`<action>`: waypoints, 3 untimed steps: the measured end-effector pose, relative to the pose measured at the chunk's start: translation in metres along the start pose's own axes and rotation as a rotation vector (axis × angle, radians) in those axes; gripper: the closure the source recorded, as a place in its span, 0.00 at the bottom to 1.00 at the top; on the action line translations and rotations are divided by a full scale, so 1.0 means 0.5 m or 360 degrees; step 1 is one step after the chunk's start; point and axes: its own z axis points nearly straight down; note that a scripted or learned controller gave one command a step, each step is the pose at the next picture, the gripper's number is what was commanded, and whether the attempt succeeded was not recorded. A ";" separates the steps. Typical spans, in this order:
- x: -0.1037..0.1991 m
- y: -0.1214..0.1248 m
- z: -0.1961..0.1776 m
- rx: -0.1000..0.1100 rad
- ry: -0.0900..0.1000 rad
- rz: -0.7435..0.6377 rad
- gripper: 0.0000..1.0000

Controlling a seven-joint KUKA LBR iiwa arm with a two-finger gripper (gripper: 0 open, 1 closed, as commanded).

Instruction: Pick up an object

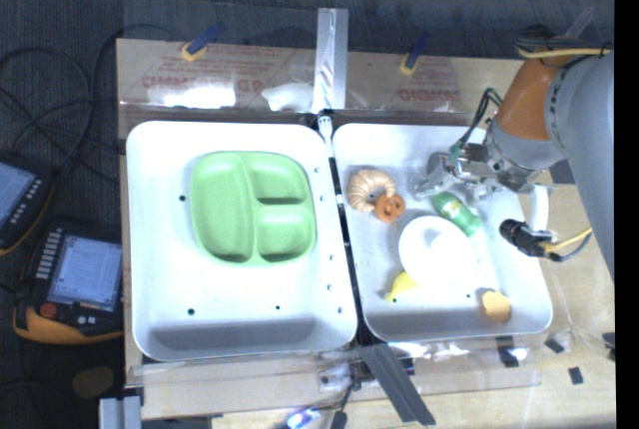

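Note:
My gripper (437,174) hangs over the back of the right bin (519,317), reaching in from the right. Just below and right of it lies a small green bottle (457,213), close to the gripper's tip. To the left of the gripper sit a tan croissant-shaped toy (368,185) and an orange ring (388,208), touching each other. A white round plate (436,254) lies in the bin's middle. Near the front edge rest a small yellow piece (400,285) and an orange-yellow block (493,303).
The left bin (160,317) holds a green divided tray (253,205). A raised divider (339,217) separates the two bins. The grey arm with its orange band (527,103) crosses the right bin's far right corner. Cables and handheld devices (80,272) lie off the bench to the left.

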 end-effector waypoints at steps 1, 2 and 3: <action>0.000 0.002 -0.021 -0.0006 -0.0007 -0.0003 1.00; 0.152 -0.016 -0.187 0.0011 -0.0011 0.0774 1.00; 0.169 0.026 -0.238 0.0009 -0.0017 0.1580 1.00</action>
